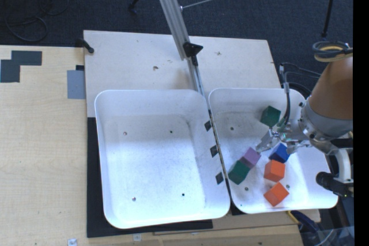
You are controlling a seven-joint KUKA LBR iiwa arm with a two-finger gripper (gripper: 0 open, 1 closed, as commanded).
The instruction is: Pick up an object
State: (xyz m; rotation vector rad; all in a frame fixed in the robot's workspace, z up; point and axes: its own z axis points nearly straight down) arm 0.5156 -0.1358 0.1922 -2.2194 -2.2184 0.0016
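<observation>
Several small blocks lie in the right bin (248,98). A green cube (270,116) sits toward the back. A purple block (251,156) touches a dark green block (238,171) near the bin's left wall. A blue block (280,153) lies beside two orange blocks (274,170) (277,194) at the front right. My gripper (273,140) hangs low over the bin, between the green cube and the blue block, just right of the purple one. I see no block held in it.
The left bin (115,124) stands alongside, parted from the right one by a rim with black clips (214,150). A slanted aluminium rail (173,14) rises behind the bins. The arm's orange band (337,89) overhangs the right bin's right edge.
</observation>
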